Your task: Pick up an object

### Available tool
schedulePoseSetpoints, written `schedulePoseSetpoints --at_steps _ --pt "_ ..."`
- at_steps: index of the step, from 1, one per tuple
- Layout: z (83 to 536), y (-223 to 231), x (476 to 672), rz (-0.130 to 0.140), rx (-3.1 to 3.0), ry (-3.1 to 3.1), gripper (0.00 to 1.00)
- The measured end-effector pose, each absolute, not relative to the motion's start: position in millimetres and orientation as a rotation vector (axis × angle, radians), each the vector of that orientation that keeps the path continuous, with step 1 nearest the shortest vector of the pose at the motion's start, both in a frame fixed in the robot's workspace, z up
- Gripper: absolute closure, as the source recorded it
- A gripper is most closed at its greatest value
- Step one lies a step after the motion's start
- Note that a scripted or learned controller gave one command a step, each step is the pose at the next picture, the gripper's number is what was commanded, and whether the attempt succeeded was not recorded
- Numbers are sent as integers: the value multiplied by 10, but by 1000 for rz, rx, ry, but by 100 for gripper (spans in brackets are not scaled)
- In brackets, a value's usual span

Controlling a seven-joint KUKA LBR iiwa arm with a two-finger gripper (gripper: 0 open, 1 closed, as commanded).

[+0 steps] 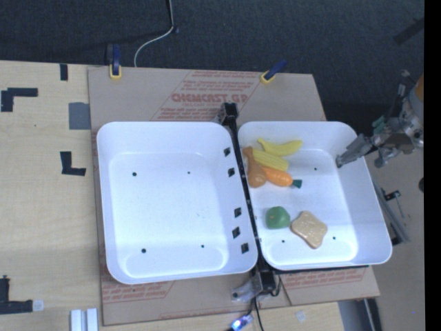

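A single fixed camera looks down from above at a slant, set far enough back to take in both white bins, the left bin (165,198) and the right bin (344,205), the cardboard sheet (207,92) beneath them, the wooden worktop (41,185), and dark floor beyond.

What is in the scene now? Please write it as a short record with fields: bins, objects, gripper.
left bin: white, shallow
right bin: white, holds the objects
objects near the divider: banana, corn, carrot
objects in the front part: green round item, tan bread slice
gripper: at the right bin's right rim, above the wall, holds nothing visible
base: cardboard sheet on the wooden bench
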State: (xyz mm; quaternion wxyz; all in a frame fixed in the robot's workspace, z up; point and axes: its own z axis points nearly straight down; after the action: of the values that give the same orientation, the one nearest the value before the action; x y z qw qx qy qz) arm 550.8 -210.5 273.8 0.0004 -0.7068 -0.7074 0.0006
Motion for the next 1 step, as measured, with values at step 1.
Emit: schedulePoseSetpoints --at_steps 1 --pt "5286 -2234 6051 -9 -2229 -2235 0"
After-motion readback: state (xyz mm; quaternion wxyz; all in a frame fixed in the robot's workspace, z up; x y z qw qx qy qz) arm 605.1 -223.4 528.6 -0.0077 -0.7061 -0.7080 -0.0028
